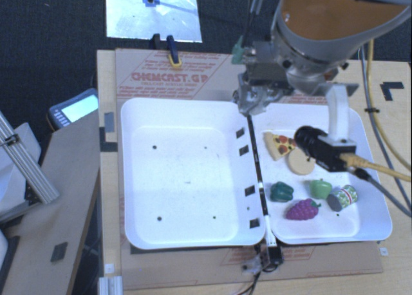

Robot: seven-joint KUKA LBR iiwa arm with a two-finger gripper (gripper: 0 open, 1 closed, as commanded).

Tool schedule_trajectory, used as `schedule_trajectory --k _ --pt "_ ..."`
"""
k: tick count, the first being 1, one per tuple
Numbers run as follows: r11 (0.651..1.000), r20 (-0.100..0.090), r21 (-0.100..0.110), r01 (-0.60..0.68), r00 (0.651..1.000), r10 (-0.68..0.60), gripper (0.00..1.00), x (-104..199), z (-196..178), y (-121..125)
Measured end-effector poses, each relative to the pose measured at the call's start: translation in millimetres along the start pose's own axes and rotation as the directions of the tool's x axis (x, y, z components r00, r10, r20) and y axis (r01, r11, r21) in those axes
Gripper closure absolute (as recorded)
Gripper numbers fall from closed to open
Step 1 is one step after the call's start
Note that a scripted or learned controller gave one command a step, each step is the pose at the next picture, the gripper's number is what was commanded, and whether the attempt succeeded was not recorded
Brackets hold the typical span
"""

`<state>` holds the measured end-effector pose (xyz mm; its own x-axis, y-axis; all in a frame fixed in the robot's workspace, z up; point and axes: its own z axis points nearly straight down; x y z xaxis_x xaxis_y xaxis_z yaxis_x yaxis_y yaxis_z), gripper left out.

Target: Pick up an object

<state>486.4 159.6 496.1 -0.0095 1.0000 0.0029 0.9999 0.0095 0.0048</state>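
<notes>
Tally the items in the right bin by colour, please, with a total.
Green: 2, a bell pepper and a green apple
Purple: 1, grapes
Tan: 1, cookie
Mixed colours: 2, pizza slice and small can
Total: 6

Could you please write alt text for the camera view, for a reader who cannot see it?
A grey robot arm's tool hangs over the far edge where two white bins meet. The right bin holds a pizza slice, a cookie, green peppers, purple grapes and a small can.
</notes>
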Motion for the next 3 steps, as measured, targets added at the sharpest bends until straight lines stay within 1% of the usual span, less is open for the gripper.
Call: schedule_trajectory --k 1,2,3 --pt "1.0 0.0 -0.002 -0.001 1.0 0.001 1.0 54.8 -31.7 41.8" --pt "1.0 0.003 0.002 -0.01 1.0 0.01 1.0 57.8 -37.0 118.8" --pt "1.0 -0.001 0.003 0.0 1.0 0.0 1.0 69.7 -40.5 13.0"
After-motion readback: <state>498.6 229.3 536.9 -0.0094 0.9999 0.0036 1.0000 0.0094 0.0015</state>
